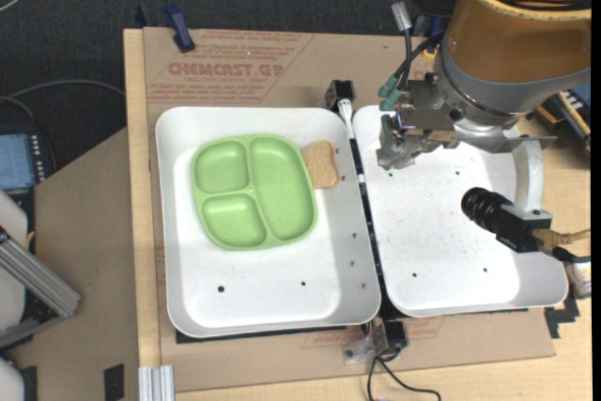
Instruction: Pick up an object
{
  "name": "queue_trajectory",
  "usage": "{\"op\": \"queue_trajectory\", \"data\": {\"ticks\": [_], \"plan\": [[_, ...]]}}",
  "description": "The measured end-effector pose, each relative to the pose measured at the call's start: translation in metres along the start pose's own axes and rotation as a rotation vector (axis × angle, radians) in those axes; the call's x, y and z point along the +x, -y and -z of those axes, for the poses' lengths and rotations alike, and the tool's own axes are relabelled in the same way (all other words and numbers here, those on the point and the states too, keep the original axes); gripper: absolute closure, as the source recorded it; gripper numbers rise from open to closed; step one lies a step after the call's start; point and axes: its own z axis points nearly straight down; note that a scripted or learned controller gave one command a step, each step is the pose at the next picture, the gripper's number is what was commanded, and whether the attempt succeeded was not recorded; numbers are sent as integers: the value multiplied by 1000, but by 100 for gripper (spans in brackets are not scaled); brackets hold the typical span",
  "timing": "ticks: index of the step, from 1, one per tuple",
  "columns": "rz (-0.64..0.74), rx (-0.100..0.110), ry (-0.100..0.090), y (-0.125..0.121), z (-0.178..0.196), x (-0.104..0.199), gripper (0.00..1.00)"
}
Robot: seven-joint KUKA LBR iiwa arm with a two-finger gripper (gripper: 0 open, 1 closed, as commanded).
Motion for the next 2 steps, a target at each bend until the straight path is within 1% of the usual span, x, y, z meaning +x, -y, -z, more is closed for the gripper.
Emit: {"op": "queue_trajectory", "data": {"ticks": [1,2], "plan": [[-3,-3,0,-1,66,-15,100],[-6,14,3,1,13,-25,100]]}}
